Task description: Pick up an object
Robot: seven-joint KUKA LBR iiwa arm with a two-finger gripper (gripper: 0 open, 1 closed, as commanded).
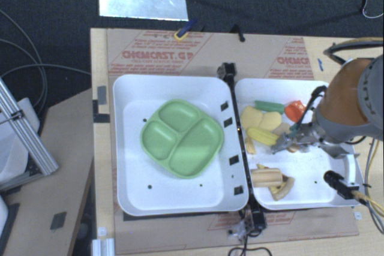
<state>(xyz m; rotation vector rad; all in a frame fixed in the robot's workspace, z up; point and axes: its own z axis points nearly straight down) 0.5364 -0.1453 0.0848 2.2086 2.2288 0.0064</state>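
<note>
My gripper (281,144) hangs low over the right-hand shallow white plastic bin (312,193), reaching in from the right. Its tips sit at the end of a long yellow banana-shaped toy (261,136), but I cannot tell whether they are parted or closed, nor whether anything lies between them.

That bin holds a cluster of toy food near its left wall: the yellow banana piece, a pale yellow rounded lump (267,120) just behind it, a green elongated pod-like piece (269,106) towards the far side, and a small orange-red piece (294,110) beside the pod. Nearer the front edge lie a tan cylindrical piece (266,176) and a curved tan piece (282,188), touching each other.

The left-hand shallow white bin (135,189) holds a light green divided plastic plate (182,138), lying flat near the middle.
</note>
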